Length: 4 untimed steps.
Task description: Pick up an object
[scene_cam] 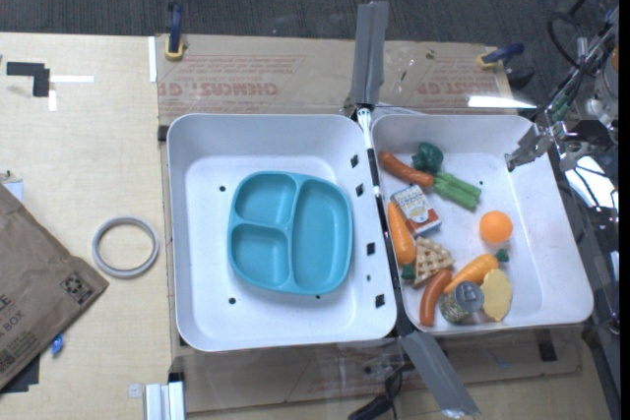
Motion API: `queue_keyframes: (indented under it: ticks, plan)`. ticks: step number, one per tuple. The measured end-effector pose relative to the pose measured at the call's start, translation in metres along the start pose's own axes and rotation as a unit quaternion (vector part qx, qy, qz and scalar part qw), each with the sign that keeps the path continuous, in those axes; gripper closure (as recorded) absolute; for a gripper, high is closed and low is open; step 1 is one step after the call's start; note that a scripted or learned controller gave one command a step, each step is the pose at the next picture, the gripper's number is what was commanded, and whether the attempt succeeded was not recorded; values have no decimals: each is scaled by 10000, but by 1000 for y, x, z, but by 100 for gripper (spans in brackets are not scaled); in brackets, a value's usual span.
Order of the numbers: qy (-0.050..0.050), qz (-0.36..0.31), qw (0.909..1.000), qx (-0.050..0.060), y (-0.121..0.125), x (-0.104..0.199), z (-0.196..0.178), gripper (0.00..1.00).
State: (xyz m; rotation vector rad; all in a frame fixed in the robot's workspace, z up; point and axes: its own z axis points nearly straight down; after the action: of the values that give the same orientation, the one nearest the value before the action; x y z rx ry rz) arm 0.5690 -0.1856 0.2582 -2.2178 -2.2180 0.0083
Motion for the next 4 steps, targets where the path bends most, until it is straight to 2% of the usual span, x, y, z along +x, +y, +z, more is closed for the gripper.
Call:
queue_keyframes:
  ticks: [1,2,3,4]
  plan:
    - [10,-275,9996,-17,-56,1,170,0]
    - [4,-246,9997,-4,-56,-2,164,100]
    - [5,-249,9997,-3,-56,-2,164,0]
    - [4,605,9982,-12,-14,-4,170,0]
